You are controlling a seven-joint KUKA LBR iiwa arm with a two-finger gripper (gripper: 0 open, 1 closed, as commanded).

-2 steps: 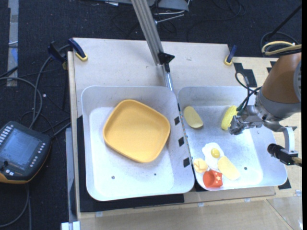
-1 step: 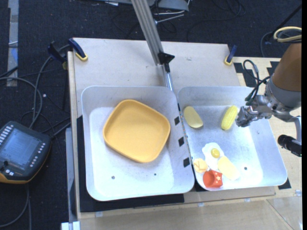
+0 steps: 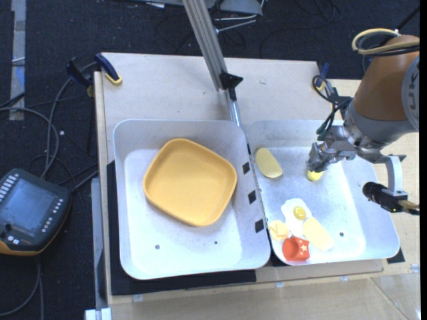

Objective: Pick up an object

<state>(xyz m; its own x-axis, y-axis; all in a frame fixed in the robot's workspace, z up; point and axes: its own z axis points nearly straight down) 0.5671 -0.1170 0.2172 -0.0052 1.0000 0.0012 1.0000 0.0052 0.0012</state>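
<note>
The gripper (image 3: 319, 165) is seen lowered into the right bin (image 3: 373, 239), near that bin's back half. Its dark fingers are closed in around a small yellow object (image 3: 314, 175), which is seen poking out just below the fingertips; whether the object is truly pinched or only touched cannot be told. Above the gripper, the grey wrist and the orange band of the arm (image 3: 383, 89) are seen entering from the right side, with a looped yellow cable on top.

Just to the left of the gripper, a pale yellow oval piece (image 3: 269, 163) is laid on the bin floor, close to the divide between the bins. Nearer the front edge of the same bin, a small cluster of toy food is gathered: a fried egg (image 3: 296, 213), a pale yellow slab (image 3: 317, 234) touching it, a small yellow wedge (image 3: 278, 230), and a red piece (image 3: 295, 248) at the front rim.

The left bin (image 3: 133, 245) is occupied by a square yellow-orange plate (image 3: 191, 181), placed upright near its centre.

Both bins are set on a light wooden bench (image 3: 167, 85). A handheld control pendant (image 3: 28, 209) is seen on the dark floor at far left.
</note>
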